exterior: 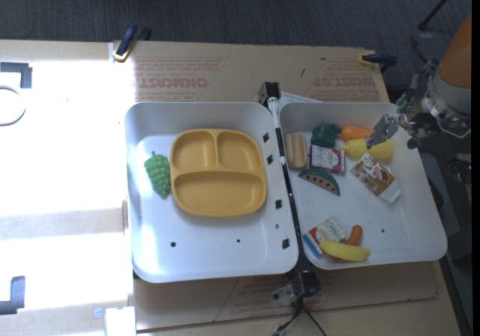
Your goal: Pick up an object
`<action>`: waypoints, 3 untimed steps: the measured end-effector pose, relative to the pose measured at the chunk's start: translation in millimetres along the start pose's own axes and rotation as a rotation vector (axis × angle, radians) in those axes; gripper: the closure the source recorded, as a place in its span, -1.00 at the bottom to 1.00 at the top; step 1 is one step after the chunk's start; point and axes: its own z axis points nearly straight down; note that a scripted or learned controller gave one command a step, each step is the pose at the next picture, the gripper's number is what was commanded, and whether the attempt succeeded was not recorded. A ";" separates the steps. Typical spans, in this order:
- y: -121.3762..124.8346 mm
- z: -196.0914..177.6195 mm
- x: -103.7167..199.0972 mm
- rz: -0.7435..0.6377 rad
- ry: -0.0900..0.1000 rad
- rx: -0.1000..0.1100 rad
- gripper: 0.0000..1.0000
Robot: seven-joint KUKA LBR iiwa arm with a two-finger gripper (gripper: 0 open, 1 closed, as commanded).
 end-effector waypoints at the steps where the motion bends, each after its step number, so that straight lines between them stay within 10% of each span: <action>1: -29.1 108.8 34.9 -0.034 -0.006 -0.017 -1.00; 2: 23.0 115.6 67.2 -0.308 -0.017 -0.021 -1.00; 3: 82.2 115.7 69.2 -0.262 -0.002 -0.009 -1.00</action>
